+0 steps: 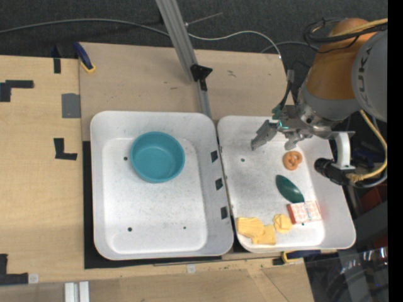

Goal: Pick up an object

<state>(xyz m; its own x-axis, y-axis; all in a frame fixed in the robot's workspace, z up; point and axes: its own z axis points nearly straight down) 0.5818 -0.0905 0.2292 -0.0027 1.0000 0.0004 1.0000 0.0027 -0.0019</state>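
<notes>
A: Pincer (pixel 277 134) state?
B: Spread open, nothing gripped, over right bin (pixel 252 168) upper part. Orange piece (pixel 291 160) lies just below-right; probably the pick target, hence the hover.

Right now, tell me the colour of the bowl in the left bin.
Teal blue; the bowl shows plainly in the camera view.

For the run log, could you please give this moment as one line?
gripper: open, above right bin, holding nothing | orange object beside it | teal bowl in left bin
</notes>
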